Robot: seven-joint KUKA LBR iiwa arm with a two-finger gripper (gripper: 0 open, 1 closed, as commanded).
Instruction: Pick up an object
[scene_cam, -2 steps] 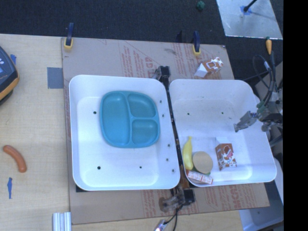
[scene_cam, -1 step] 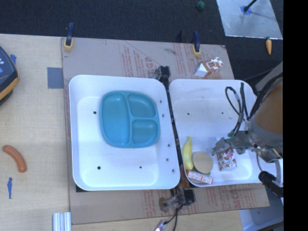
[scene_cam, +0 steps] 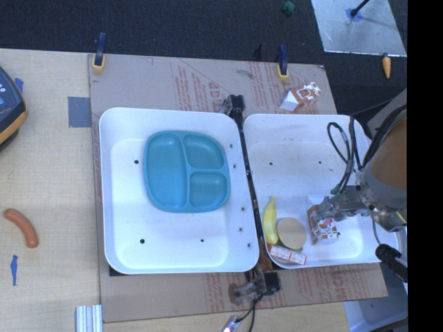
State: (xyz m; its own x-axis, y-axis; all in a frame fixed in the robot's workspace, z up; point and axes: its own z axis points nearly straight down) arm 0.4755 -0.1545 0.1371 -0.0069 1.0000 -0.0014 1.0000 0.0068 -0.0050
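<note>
The right bin (scene_cam: 291, 140) holds a yellow banana (scene_cam: 269, 220), a round tan disc (scene_cam: 291, 232), a flat wrapped bar (scene_cam: 286, 256) and a small red-and-white carton (scene_cam: 323, 227). My gripper (scene_cam: 332, 210) hangs low over the bin's lower right part, right above the carton and touching or nearly touching its top. The grey arm (scene_cam: 387, 168) reaches in from the right, with black cables looping over the bin. I cannot see whether the carton is gripped.
The left bin (scene_cam: 121, 185) bears a blue divided plate (scene_cam: 187, 171). A second small carton (scene_cam: 302, 97) lies on the cardboard behind the right bin. A sausage (scene_cam: 21, 227) lies on the bench at far left, and a yellow-edged device (scene_cam: 8, 109) above it.
</note>
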